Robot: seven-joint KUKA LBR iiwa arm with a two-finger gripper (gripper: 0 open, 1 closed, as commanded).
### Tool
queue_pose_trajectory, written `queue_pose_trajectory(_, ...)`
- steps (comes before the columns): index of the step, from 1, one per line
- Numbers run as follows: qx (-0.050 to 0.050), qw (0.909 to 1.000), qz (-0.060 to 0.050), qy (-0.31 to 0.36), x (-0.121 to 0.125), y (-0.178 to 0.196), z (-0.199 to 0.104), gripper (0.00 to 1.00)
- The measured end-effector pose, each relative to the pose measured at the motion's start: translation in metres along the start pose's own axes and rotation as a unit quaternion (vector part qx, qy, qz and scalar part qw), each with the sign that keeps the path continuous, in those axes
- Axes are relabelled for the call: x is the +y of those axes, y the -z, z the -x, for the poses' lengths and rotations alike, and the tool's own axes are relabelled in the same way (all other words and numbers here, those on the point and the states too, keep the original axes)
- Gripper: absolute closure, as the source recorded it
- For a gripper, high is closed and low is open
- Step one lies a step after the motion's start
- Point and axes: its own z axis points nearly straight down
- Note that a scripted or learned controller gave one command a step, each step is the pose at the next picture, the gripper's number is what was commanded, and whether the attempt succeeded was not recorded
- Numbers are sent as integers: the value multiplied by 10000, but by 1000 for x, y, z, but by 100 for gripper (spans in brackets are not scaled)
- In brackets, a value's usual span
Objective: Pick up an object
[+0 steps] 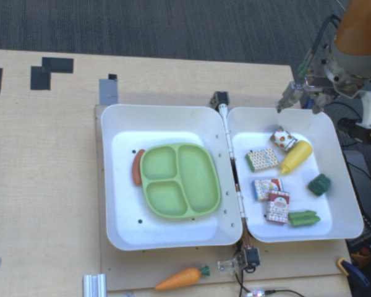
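The green divided plate filled most of the left bin, leaving narrow margins. The right bin held scattered items mid-frame, with bare floor along its lower edge.

Worktop: pale wood, matt. Bins: white plastic, smooth, slight sheen. Divided plate: green plastic, glossy. Mustard bottle: yellow plastic, smooth.

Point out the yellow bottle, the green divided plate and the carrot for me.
yellow bottle (295, 157), camera view, middle of its body in the right bin.
green divided plate (180, 180), camera view, central divider ridge, left bin.
carrot (178, 279), camera view, orange body, on the bench.
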Motion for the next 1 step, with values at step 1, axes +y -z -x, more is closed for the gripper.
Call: queue_pose_trajectory(1, -6, 10000, -7, -10, -8, -77, 50, 0)
